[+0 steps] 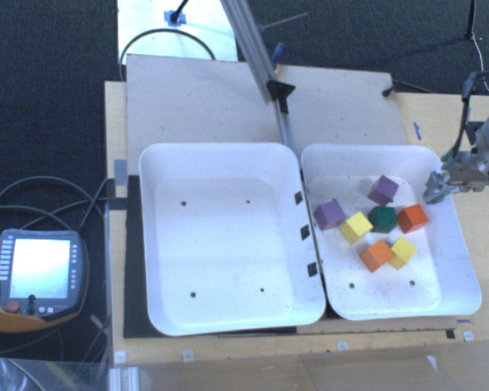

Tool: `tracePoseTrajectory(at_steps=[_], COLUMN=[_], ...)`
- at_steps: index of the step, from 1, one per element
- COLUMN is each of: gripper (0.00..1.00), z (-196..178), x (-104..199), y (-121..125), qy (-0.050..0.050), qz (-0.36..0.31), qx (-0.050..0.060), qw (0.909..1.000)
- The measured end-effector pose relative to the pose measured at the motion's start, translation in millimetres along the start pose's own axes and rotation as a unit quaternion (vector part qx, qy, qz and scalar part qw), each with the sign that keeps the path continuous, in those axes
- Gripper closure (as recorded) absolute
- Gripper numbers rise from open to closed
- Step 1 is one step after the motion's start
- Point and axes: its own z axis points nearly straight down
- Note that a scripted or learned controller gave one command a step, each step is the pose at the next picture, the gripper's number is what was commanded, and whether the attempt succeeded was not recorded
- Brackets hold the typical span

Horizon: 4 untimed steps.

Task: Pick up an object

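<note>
Bench (228,96): a pale board that carries 2 shallow white bins side by side.
Left bin (159,218): white, with some small dark dots on its floor.
Right bin (460,292): white; all 7 blocks are in its upper half.
Purple blocks: 2. One (384,189) is at 12 o'clock of the group; the other (329,214) is at 9 o'clock, close to the wall between the bins.
Yellow blocks: 2. One (356,226) is just beside the second purple block; the other (403,252) is at 5 o'clock of the group.
Green block (383,217): in the middle of the group, touching or almost touching its neighbours.
Red-orange block (412,217): at 3 o'clock of the green one, the nearest to the arm.
Orange block (376,255): at 6 o'clock of the group, against the lower yellow block.
Gripper (437,187): grey, at the right bin's 2 o'clock rim, near the red-orange block and the upper purple block. No block is seen between its fingers; I cannot tell whether they are spread or closed.
Handheld control panel (34,279): on the dark floor at 9 o'clock of the bench, with a bright screen.
</note>
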Motion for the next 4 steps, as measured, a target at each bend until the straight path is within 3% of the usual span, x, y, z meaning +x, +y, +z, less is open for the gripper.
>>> tracePoseTrajectory(at_steps=[1,4], gripper=[1.0,1.0], z=[-38.0,-11.0], x=[-0.4,145.6], y=[1.9,25.3], qy=[0.0,0.002], qz=[0.0,-0.002], qx=[0.001,0.004], qw=[1.0,1.0])
